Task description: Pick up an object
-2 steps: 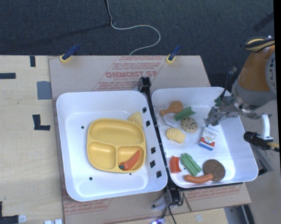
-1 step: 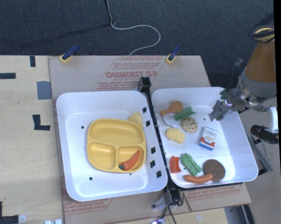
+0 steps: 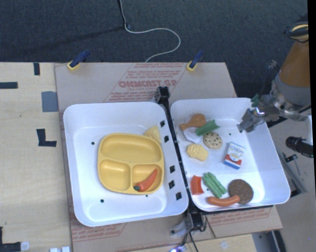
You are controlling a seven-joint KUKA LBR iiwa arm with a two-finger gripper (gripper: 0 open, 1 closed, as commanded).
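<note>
Approach step: gripper (image 3: pixel 248 123), its opening not discernible, is poised over the right bin (image 3: pixel 272 159), where descent onto a toy is judged required next.

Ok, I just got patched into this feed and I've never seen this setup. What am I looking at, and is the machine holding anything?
One camera looks down at a slant on a bench. The grey and orange robot arm reaches in from the right, its gripper over the right bin, with nothing seen in it. That bin holds toy food: a cookie, a small carton, a burger patty, a sausage. The left bin holds a yellow divided tray with a red pepper.
</note>
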